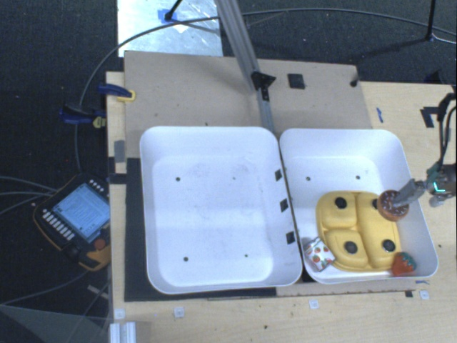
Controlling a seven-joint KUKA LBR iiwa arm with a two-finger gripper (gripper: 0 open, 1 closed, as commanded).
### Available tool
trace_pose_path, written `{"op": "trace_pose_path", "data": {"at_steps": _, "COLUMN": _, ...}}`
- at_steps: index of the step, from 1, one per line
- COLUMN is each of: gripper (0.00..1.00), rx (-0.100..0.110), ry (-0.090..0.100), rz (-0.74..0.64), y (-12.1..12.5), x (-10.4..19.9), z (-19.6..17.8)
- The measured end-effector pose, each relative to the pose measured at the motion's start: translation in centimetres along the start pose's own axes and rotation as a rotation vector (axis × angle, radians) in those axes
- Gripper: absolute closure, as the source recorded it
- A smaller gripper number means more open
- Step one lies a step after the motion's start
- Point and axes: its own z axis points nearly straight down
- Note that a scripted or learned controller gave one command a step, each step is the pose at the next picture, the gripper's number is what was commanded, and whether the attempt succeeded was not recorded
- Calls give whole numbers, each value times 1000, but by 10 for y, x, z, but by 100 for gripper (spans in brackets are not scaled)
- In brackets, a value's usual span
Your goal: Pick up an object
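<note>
**Camera view: gripper at the right bin's edge, over the yellow tray**

Two white bins sit side by side on the bench (314, 98). The left bin (214, 206) is the bigger shape in view; the right bin (343, 156) carries a yellow tray (357, 231) with four dark dots in its front half. A small red-and-white object (318, 254) lies just left of the tray, and a red strawberry-like piece (404, 264) sits at the tray's front right corner. A brown disc (390, 204) rests at the tray's back right, touching the gripper (408, 191), whose opening I cannot tell.
</note>
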Motion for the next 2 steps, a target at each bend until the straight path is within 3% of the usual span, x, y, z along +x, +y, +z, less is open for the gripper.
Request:
{"op": "trace_pose_path", "data": {"at_steps": 1, "gripper": 0, "rx": -3, "ry": -1, "rz": -1, "y": 1, "x": 0, "z": -1}}
{"op": "trace_pose_path", "data": {"at_steps": 2, "gripper": 0, "rx": -2, "ry": 0, "rz": 2, "y": -1, "x": 0, "z": 39}}
